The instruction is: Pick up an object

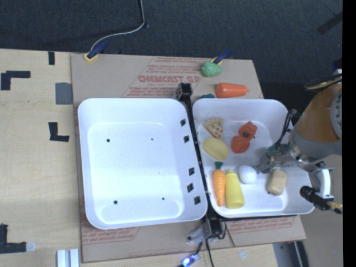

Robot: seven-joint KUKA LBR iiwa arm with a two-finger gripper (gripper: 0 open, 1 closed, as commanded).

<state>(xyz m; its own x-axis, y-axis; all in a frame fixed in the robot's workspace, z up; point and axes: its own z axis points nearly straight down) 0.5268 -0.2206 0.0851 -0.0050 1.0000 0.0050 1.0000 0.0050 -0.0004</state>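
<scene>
Lying unlifted in the right bin [278, 109], near to far: a smooth orange carrot [219, 187] beside a glossy yellow bottle-shaped piece [234, 190], a tan loaf-like lump [276, 182], a white egg [247, 174], a pale yellow rounded piece [214, 148], two red pieces [243, 138], a ridged wedge [214, 128]. The gripper [271, 161] hovers low just left of the tan lump, with nothing visibly between its fingers, and I cannot tell whether they are spread or closed. No pick is achieved; the left bin [92, 149] is smooth white plastic.

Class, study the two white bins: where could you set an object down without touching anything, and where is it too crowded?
The left bin has a bare floor from wall to wall. The right bin is crowded: a carrot, a yellow bottle, a white egg and red pieces sit close together, and the gripper is among them. A narrow strip remains along its far wall.
</scene>
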